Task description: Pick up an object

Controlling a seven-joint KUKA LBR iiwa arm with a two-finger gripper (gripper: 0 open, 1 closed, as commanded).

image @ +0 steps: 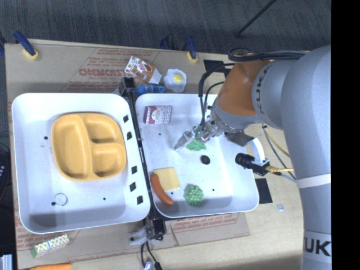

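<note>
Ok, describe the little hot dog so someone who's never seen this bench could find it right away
Start at the right-hand white bin, the one the arm reaches into. Go to its near-left corner, beside the divider between the bins: the hot dog lies there slantwise, touching the yellow cheese slice. It is the only long, thin, orange-red item; the round green bunch of grapes sits to its right.

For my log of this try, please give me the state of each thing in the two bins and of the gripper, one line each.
two-finger gripper: low in the right bin, over the green piece; grasp not clear
small green leafy piece: on the bin floor
yellow divided tray: flat in the left bin, right way up
red and white small carton: lying flat
yellow cheese slice: flat
orange sausage: lying beside the cheese
green bumpy ball: resting by the near wall
</note>
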